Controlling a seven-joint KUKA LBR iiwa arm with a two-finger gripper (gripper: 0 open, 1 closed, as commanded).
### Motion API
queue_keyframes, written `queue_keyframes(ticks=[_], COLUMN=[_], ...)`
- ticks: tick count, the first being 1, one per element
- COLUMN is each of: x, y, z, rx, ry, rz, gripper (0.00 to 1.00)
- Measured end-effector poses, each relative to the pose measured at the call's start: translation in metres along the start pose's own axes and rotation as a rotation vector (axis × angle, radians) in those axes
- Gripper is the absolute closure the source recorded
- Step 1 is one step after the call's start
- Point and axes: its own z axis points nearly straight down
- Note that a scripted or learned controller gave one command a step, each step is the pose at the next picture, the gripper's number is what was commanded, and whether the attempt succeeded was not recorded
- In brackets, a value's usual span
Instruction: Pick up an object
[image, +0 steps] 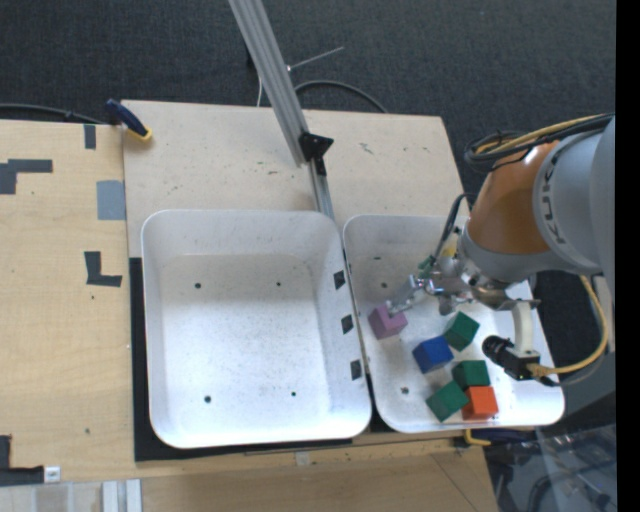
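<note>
Several small blocks lie in the right bin (385, 245). A purple block (388, 321) sits near its left wall. To the right of it are a blue block (432, 353) and a green block (462, 330). Two more green blocks (447, 400) and an orange block (482, 402) lie by the front rim. My gripper (412, 293) hangs low over the right bin, just above and to the right of the purple block. The arm's wrist hides the bin's right part.
The left bin (240, 320) stands beside the right one, sharing a raised rim between them. A slanted metal pole (285, 95) runs down to the back of the bins. Cables trail on the right by the arm.
</note>
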Motion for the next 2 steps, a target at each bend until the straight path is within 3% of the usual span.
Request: queue_keyframes(ticks=[1,2], x=[-0.0009,-0.0018], y=[0.0084,0.0098], z=[0.0219,0.0144], rx=[-0.034,-0.035], ry=[-0.005,-0.005], rz=[-0.001,0.001], gripper=[0.00,1.00])
